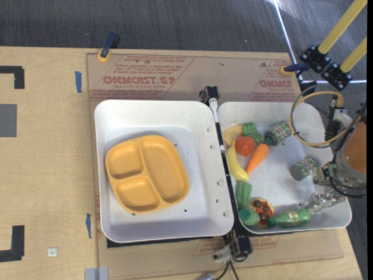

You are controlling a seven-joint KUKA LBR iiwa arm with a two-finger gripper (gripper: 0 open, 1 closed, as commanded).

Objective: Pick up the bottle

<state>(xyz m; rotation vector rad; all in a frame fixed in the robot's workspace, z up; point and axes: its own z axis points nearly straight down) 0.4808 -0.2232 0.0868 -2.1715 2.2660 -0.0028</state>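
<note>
One green bottle (pixel 289 217) lies along your right bin's (pixel 341 220) near wall, gripper (pixel 322 200) just beside its neck; jaw state too blurred, can't tell. Two bins, one yellow tray (pixel 147 172).

The scene is viewed by a single fixed camera mounted above the bench (pixel 46 156), looking down at a slant. Both white bins are taken in whole: the left bin (pixel 116 115) near the middle of the frame, the right bin (pixel 280 112) toward the right edge. The bench's far edge is seen along the top, with dark floor (pixel 175 10) beyond.
</note>
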